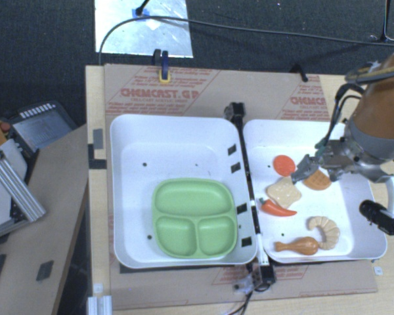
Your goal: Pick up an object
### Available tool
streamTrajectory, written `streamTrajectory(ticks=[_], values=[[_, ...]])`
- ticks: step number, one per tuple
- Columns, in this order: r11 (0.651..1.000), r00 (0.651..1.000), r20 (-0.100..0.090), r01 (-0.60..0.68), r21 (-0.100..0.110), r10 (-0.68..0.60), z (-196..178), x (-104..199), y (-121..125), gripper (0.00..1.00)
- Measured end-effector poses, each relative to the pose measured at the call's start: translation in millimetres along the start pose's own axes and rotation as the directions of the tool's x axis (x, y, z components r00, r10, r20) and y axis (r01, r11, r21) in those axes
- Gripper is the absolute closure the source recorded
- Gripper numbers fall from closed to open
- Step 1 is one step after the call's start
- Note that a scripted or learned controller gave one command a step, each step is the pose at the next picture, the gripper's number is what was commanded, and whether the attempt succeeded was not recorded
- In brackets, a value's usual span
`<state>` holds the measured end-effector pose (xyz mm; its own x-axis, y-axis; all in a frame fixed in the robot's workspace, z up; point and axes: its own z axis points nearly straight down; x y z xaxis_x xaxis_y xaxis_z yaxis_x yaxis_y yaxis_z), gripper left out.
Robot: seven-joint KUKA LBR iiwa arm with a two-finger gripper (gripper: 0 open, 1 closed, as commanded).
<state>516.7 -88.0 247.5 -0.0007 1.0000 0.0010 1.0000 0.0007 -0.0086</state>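
My single fixed camera looks down at a slant from above the bench, at middle distance. Both white bins fill the frame's centre; the arm enters at right.

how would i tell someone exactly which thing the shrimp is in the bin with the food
Look in the right-hand white bin, the one that holds the toy food, then go to its near right corner. The shrimp lies there, just above the brown drumstick. It is the pale, curled, ribbed piece, unlike the smooth orange chili pepper and the flat bread slice to its left.
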Motion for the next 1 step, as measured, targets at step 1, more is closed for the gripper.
streamTrajectory(ticks=[1], values=[[1.0, 1.0, 0.001, 0.002, -0.011, -0.002, -4.9, 0.1, 2.1, 0.0]])
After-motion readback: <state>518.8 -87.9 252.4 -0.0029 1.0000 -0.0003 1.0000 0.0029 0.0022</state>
